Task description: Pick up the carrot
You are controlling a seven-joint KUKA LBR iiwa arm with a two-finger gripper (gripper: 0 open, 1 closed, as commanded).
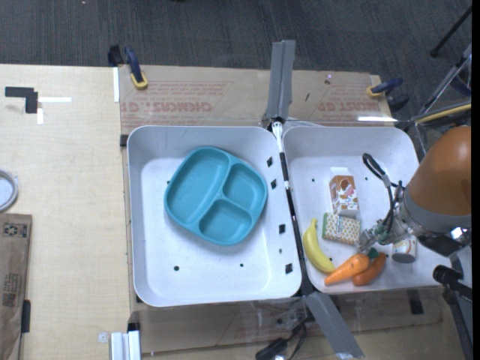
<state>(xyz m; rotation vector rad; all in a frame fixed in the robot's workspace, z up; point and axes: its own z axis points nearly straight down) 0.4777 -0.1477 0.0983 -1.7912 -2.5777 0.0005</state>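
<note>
Far off to my gripper's left, out on the bare bench, a roll of tape (4, 192) lies at the edge of view, with a brown paper bag (13, 274) just below it. A blue-handled clamp (134, 67) grips the cardboard at the back, also well to my left and farther away.

The left bin (137, 223) is a full bin's width away from my gripper. In it lies a blue divided plate (216, 195) with three compartments, turned at a slant.

The right bin (300, 150), where I am working, comes next. A yellow banana (316, 247) lies near my gripper on the left, curving along the bin's left wall. Between the banana and me is a flat packet of crackers (342, 229), close to my left side. A small printed carton (343, 193) lies beyond it, toward the back of the bin.

The carrot (346, 269) lies just in front of my gripper and a little to its left, near the front wall. Its orange tip points toward the banana and its green top points toward me. A darker orange-red piece (370, 271) is pressed against its right side, directly below me.

My gripper (377, 238) hangs low over the carrot's green end. It is very near, but I cannot tell if it is touching. I also cannot tell whether my jaws are open or closed, because the view is too cluttered there. A black-handled utensil (375, 169) lies behind me, toward the back wall.
</note>
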